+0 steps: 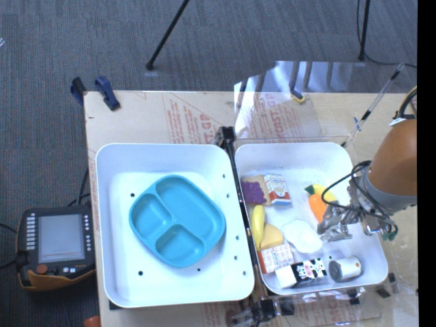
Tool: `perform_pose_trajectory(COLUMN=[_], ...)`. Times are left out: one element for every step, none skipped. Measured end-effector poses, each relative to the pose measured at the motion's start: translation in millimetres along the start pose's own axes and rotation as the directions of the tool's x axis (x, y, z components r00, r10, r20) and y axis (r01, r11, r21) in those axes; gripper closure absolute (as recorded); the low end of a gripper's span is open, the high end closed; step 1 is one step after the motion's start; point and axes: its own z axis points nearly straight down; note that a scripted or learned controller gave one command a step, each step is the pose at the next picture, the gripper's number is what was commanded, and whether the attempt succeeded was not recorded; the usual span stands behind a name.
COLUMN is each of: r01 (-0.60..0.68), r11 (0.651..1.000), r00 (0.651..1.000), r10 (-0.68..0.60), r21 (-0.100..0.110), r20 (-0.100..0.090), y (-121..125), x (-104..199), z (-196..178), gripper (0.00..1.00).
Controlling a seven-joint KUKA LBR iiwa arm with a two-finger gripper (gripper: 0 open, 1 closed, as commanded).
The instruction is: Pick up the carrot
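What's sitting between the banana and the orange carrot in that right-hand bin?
In the camera view, a white rounded object lies between the banana and the carrot, on the bin floor, slightly nearer the camera than both.

Bright, even light; white bins (pixel 170 157) glare slightly; image soft.

Bench (pixel 170 111) under two white bins (pixel 109 182)

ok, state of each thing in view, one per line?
orange carrot: lying in right white bin, not gripped
gripper: low over right bin, beside carrot
blue divided plate: flat in left white bin
silver can: on its side
yellow banana: lying flat
handheld pendant: screen lit
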Motion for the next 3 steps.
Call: perform_pose_trajectory(r01=[-0.021, 0.184, 0.128], r11=[1.0, 0.983, 0.992], r00=[1.0, 0.983, 0.992], r10=[0.021, -0.184, -0.128], r21=[-0.004, 0.002, 0.003], r20=[0.0, 0.013, 0.005], y=[63, 154, 65], x=[30, -7, -10], z=[15, -89, -83], gripper=[1.0, 1.0, 1.0])
